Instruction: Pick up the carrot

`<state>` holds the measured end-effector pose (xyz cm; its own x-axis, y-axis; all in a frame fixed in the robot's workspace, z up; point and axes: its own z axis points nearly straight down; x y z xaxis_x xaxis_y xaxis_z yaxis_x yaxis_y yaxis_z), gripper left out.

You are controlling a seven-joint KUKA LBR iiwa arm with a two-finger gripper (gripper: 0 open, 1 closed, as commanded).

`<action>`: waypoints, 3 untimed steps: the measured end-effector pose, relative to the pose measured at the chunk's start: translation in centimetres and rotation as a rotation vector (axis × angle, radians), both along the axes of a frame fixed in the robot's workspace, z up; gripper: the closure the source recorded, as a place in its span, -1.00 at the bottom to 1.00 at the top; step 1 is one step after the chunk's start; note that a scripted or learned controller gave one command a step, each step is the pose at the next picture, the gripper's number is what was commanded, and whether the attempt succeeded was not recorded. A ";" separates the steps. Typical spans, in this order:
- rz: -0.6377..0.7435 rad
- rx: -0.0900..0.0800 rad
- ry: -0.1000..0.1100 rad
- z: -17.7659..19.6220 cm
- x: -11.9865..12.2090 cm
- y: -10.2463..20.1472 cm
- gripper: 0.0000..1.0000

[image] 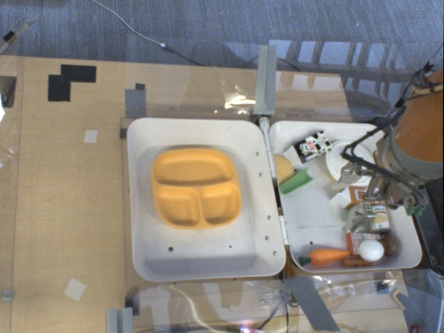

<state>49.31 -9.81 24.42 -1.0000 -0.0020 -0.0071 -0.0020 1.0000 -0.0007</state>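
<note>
Lying tapered and smooth, carrot (329,257) beside round white egg (372,250).

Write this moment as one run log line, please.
carrot: right bin, near edge, not held | gripper: above bin, apart from carrot | divided yellow plate: left bin

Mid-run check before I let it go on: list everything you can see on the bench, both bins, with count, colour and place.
Left bin: one, white, left of the divider.
Divided tray: one, yellow-orange, three compartments, lying in the left bin.
Right bin: one, white, right of the divider.
Carrot: one, orange, at the right bin's near edge.
Egg: one, white, just right of the carrot.
Green piece: one, green, right bin's upper left, beside a pale yellow item.
Small printed pack: one, white with dark marks, right bin's far side.
Tape patches: black, on the wooden bench at far left.
Arm: one, orange band, over the right bin's right side.
Pincer: one, above the right bin, above and right of the carrot.
</note>
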 end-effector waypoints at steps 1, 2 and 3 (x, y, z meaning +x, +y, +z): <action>0.001 0.003 0.005 -6.1 -0.2 4.7 -1.00; -0.123 0.002 0.003 -5.9 -0.3 6.2 -1.00; -0.320 0.001 -0.002 -2.6 -0.5 -0.2 -1.00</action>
<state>48.83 -9.99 21.85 -0.9498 0.3128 -0.0089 0.3128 0.9498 0.0007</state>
